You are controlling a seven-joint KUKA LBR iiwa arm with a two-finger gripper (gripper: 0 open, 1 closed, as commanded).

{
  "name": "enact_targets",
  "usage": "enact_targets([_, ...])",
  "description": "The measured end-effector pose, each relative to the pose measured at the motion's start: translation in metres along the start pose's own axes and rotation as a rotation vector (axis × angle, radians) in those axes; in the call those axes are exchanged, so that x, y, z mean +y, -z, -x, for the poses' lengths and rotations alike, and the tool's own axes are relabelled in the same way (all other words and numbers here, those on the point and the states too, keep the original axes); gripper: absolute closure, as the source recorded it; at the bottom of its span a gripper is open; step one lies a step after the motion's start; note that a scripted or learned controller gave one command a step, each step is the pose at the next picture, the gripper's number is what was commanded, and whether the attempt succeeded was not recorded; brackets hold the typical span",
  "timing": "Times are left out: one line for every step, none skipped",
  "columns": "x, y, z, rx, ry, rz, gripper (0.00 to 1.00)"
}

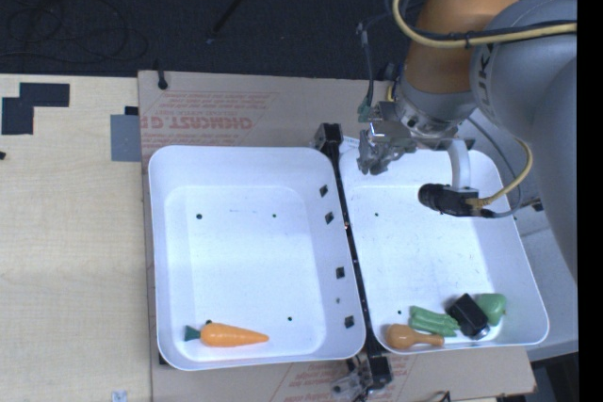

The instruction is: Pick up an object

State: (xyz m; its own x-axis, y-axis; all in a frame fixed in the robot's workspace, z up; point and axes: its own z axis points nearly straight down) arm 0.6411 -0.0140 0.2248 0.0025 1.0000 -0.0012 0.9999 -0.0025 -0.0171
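Two shallow white bins side by side on a bench: left bin (170,202), right bin (513,249), divided by a dark strip with small clips. Under both, a sheet of brown cardboard (236,108) with red print, lying on a pale wooden tabletop (66,231).

Left bin: one orange toy carrot (231,335) with a green stub, lying flat near the front wall, tip toward the divider.

Right bin, front corner: a small cluster of objects. Tan pear-shaped piece (412,337) nearest the divider, green bean-like piece (433,321) just beside and partly over it, black block (468,314) tilted against the bean, rounded green item (492,305) touching the block on its far side.

Grey arm with orange band reaching in from the right, wrist above the back edge of the right bin. Gripper (374,153) hanging near the back left corner of that bin, close to the divider, well apart from the cluster at the front. Nothing visible between the fingers; how far open, impossible to tell from this angle. Black cable loop (452,199) hanging beside the wrist, over the bin floor.
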Motion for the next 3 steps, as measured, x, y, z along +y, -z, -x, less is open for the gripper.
enact_targets([0.000,0.100,-0.054,0.003,0.007,0.023,1.00])
enact_targets([0.001,0.124,-0.104,0.003,0.008,0.018,1.00])
enact_targets([0.000,0.119,-0.165,0.002,0.008,0.015,1.00])
